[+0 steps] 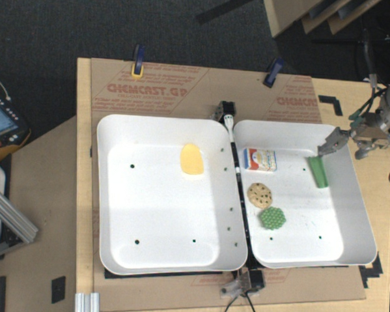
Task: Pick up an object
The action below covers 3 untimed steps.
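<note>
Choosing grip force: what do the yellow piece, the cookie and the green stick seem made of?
Yellow piece: looks like smooth moulded plastic or foam, evenly coloured and matte. Cookie: probably a plastic toy, tan with dark specks, dull finish. Green stick: likely plastic or painted wood, flat solid colour. None can be told for certain.

Two glossy white plastic bins (114,200) sit on a matt brown cardboard sheet (185,86); a rough-surfaced cookie (260,195) and a bumpy green ball (272,219) lie in the right one.

yellow piece (192,159), green block (319,171), speckled cookie (260,195).
</note>
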{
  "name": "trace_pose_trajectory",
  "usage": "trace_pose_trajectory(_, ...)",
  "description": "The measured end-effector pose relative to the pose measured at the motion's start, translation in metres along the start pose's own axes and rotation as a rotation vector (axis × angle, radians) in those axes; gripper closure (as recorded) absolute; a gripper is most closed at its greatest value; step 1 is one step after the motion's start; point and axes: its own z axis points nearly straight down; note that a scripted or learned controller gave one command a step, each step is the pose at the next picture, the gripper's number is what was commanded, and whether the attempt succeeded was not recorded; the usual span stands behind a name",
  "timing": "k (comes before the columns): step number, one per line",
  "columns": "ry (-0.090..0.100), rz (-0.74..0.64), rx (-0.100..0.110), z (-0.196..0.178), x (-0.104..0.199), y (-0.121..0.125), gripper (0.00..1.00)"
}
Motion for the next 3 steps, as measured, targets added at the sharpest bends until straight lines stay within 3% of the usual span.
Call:
trace_pose_trajectory(1,-0.001,-0.001,-0.003,-0.011,0.0,0.001,1.0)
trace_pose_trajectory(2,-0.004,-0.004,-0.014,-0.099,0.007,0.059,1.0)
trace_pose_trajectory(3,0.0,-0.007,-0.005,-0.111,0.067,0.083,1.0)
